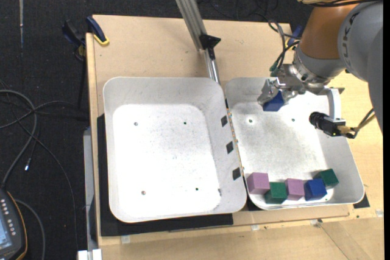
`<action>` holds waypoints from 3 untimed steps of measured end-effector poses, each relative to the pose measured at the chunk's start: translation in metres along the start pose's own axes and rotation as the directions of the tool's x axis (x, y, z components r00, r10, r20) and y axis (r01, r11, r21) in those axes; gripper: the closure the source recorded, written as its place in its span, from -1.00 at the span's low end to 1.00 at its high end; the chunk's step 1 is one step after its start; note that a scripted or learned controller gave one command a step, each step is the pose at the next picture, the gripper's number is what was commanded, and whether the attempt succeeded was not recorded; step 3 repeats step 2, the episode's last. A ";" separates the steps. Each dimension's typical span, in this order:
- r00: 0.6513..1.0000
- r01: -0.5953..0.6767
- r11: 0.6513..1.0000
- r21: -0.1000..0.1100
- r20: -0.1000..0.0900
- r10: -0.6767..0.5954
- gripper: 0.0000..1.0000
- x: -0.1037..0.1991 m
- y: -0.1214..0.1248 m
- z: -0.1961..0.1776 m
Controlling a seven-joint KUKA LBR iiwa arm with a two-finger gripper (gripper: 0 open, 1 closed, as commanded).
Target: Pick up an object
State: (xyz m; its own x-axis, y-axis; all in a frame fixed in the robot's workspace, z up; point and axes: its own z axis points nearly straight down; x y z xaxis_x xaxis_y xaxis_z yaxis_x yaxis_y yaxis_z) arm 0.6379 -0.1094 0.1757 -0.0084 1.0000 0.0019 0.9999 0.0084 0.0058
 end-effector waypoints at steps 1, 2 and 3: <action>1.000 0.002 1.000 0.002 -0.001 -0.002 1.00 0.088 0.025 -0.020; 1.000 0.000 1.000 0.009 -0.001 0.000 1.00 0.140 0.003 -0.021; 1.000 0.000 1.000 0.009 -0.001 0.000 1.00 0.140 0.003 -0.021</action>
